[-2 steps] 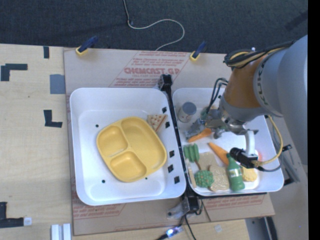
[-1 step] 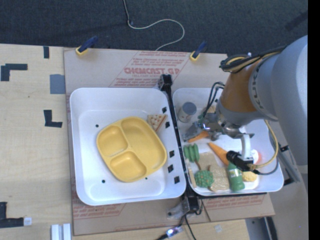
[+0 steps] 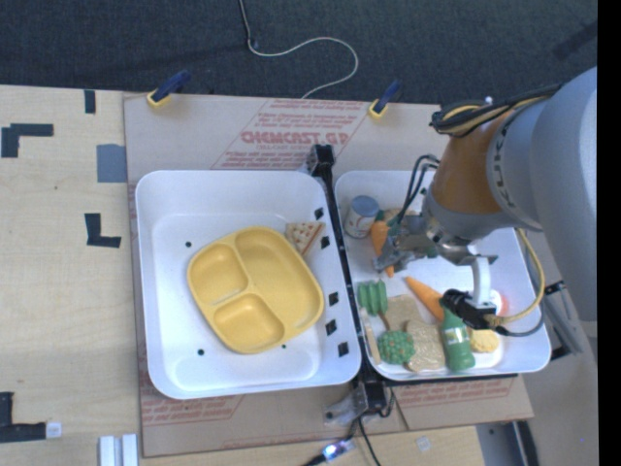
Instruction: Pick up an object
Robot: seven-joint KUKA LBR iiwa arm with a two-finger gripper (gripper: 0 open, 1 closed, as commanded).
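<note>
My gripper reaches down into the right bin, near its upper left part, among the toy food. An orange carrot piece lies right beside the fingers, and a small grey can stands just up-left of it. A larger orange carrot lies below-right of the gripper. A green bottle, a green broccoli piece, a green pepper and pale bread slices crowd the bin's lower part. I cannot make out how the fingers stand.
The left bin holds a yellow three-compartment plate and a cracker at the plate's upper right. A black divider clip sits between the bins. A white cable lies on the dark floor beyond the bench.
</note>
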